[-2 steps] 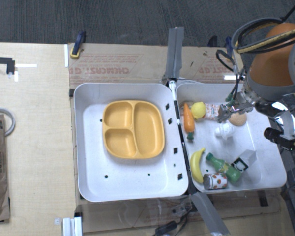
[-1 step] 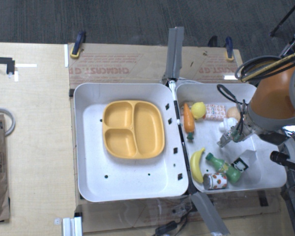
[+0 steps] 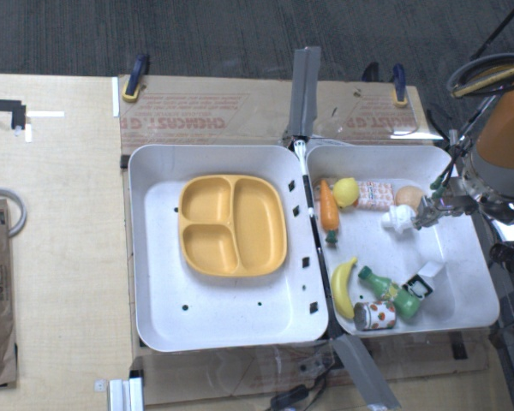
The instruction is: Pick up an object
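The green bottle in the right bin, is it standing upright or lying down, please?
Lying down: the green bottle rests lengthwise on the bin floor beside the banana.

plate point(image 3: 233, 226) in left bin point(image 3: 154, 315) — banana point(image 3: 343, 288) right

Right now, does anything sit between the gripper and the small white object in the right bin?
Nothing visible does. The gripper hangs right beside the white object, with bare bin floor around them; the egg lies just behind it.

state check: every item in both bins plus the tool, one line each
yellow divided plate: upright, left bin
carrot: lying flat, right bin
lemon: beside carrot
banana: lying flat
green bottle: on its side
small can: on its side
white object: next to tool
tool: low over right bin
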Available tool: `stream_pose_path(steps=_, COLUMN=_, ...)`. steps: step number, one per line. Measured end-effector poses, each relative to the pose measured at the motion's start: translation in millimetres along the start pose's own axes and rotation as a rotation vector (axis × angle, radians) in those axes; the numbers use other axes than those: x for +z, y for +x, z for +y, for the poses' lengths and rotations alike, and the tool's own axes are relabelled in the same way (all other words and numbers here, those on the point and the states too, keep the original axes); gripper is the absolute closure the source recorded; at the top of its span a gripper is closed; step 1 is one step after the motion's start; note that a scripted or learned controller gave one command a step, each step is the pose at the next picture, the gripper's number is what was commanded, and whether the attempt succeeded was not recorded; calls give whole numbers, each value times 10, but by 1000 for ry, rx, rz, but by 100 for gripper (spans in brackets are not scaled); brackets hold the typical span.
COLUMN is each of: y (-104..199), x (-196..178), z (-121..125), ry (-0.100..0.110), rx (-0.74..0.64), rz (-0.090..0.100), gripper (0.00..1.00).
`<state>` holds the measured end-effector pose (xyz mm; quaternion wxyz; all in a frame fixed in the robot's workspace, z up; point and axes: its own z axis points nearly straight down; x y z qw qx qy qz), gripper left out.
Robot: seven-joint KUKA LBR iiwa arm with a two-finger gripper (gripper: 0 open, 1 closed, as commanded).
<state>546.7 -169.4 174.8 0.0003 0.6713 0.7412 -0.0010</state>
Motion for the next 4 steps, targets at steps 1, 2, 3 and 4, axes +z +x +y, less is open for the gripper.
stream_pose_path(steps=1, y=234, x=-453, z=797, ry=0, rx=163, rz=-1, gripper=100)
stream_pose_path(steps=2, y=591, x=-250, z=1186, ry=-1, rx=22, rz=-1, gripper=100)
stream_pose_path(steps=3, y=647, x=752, z=839, ry=-13, rx=-154, rz=-2, gripper=100)
stream_pose_path(steps=4, y=479, x=81, z=793, ry=-3, rx=-304, rz=-1, gripper=100)
